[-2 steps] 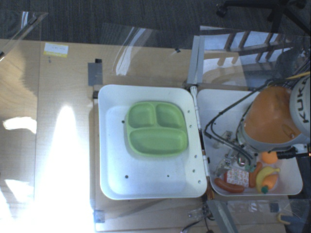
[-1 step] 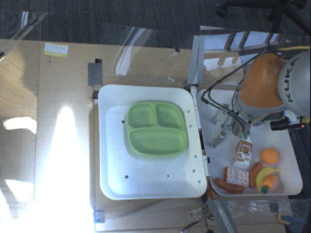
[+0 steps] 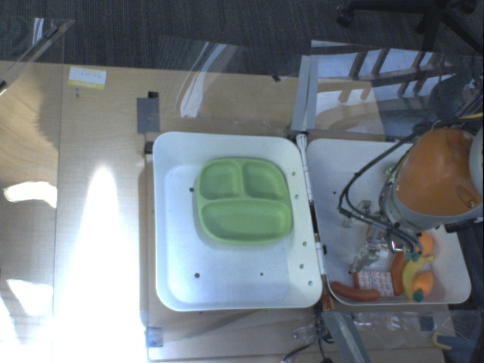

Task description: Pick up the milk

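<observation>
Looks like a robotics lab: wooden bench [image 3: 98,225] bearing two white bins [image 3: 170,225], clear shields [image 3: 227,74], grey carpet [image 3: 189,13], office chair base [image 3: 423,6] far right.

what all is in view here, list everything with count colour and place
bins: 2, white, side by side on the bench
divided plate: 1, green, three compartments, in the left bin
milk carton: 1, white with red print, lying in the right bin's near corner
hot dog: 1, red-orange, by the right bin's near rim, left of the carton
carrots: about 2, orange, near corner, right of the carton
banana: 1, yellow, among the carrots
label: 1, yellow and white, far left of the bench
arm: 1, grey with orange band, over the right bin
gripper: 1, metal, just above the carton
</observation>
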`<state>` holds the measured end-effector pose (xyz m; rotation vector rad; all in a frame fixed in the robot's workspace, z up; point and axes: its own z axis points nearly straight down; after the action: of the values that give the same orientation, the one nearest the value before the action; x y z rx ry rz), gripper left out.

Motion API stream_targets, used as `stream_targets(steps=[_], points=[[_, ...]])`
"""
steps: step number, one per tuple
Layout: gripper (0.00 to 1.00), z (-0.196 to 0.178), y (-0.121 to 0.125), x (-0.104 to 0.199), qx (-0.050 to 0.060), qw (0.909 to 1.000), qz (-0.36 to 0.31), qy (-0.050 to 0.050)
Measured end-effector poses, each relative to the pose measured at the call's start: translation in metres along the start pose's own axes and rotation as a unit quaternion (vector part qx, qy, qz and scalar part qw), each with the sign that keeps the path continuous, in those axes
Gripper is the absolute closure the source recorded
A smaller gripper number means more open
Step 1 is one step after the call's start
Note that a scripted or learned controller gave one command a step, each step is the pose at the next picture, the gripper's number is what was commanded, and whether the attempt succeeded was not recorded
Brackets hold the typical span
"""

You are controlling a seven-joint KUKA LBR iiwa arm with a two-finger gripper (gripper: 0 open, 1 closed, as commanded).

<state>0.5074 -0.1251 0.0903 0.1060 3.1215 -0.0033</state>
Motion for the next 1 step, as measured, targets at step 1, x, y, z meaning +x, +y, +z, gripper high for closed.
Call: stream_targets(steps=[1], points=[[0.00, 0.0027, -0.0082, -0.0750, -0.001, 0.9993, 0.037, 0.001]])
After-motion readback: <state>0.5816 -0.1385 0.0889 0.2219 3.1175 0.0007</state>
